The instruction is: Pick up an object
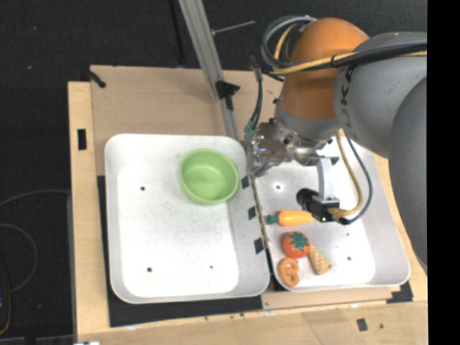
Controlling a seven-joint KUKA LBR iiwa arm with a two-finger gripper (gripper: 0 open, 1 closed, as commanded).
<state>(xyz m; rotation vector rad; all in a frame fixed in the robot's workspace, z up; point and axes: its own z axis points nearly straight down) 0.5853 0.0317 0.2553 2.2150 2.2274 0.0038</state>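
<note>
Closest to the lens is my own grey arm (388,99), coming in from the right and covering the upper right of the scene, with the orange band (316,63) bulging just above the wrist. Below that band my gripper (260,155) hangs over the upper left corner of the right bin (359,254), close to the wall where the two bins meet. From this angle I cannot tell whether it is set wide or narrow, and I see nothing caught in it.

A black fitting (316,203) on a looping cable hangs from my wrist, lower and to the right of the gripper, over the right bin's floor. Just beside it, on its lower left, lies a small orange carrot (296,218) with its green end pointing toward the dividing wall. Nearer the front edge sit three more toys close together: a red round toy (295,244) with a green top, a tan cone (320,259) just to its right, and an orange piece (288,270) near the bin's front left corner. All four lie apart from my gripper.

Across the divide, a green bowl (208,177) stands upright in the upper right part of the left bin (172,257), near the gripper but not touching it. A slanted metal pole (201,42) runs down from the top toward the bins' shared wall, and the tan bench (144,99) lies under everything.
</note>
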